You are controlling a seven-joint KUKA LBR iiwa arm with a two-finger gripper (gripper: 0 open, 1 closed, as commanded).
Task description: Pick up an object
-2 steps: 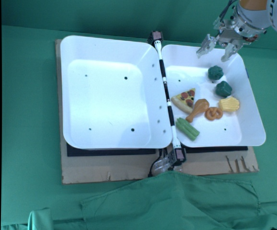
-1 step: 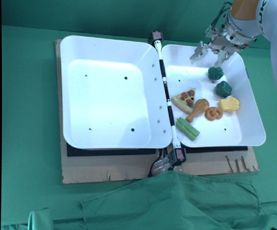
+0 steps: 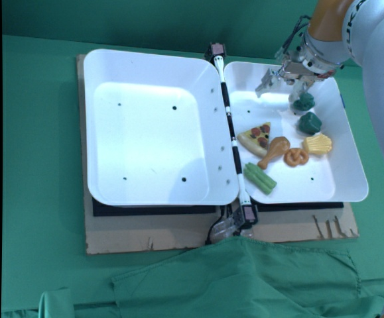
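We see the shallow white plastic right-hand bin holding toy foods, with our spread-open, empty two-finger gripper just beside the dark green toy chunk near its far wall. Closing off-centre could nudge it away.

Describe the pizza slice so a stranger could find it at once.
Look in the right bin, near the divider between the two bins. The pizza slice lies left of the brown drumstick and above the green asparagus. It alone is a flat yellow wedge with red and dark toppings.

Gripper hangs over the right bin — toy foods below.
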